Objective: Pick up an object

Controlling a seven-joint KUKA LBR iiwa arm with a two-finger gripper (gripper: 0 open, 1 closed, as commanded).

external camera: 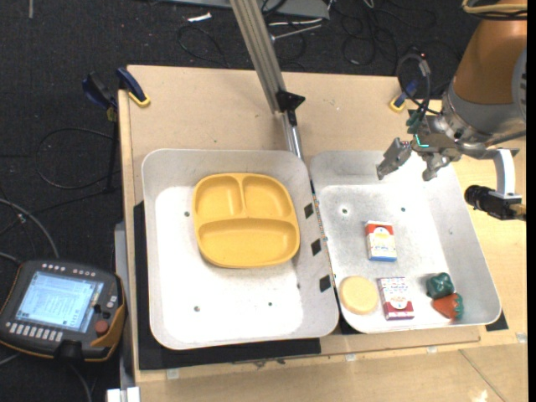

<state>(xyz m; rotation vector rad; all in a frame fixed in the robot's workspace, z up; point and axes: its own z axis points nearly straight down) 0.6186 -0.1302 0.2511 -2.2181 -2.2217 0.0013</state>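
My gripper (412, 163) hangs open over the far edge of the right bin (444, 216), with nothing between its fingers. Well in front of it, in the same bin, lie a small white, red and blue box (381, 241), a round tan cookie-like disc (358, 295), a red and white carton (395, 298), a dark green lump (439, 286) and a red strawberry-like piece (448, 306). All of these rest on the bin floor, apart from the gripper.
The left bin (167, 308) holds a yellow sectioned tray (245, 220). A grey metal post (261, 44) slants up from the gap between the bins. A teach pendant (59, 304) lies off the bench at lower left. Clamps sit at the bench's far corners.
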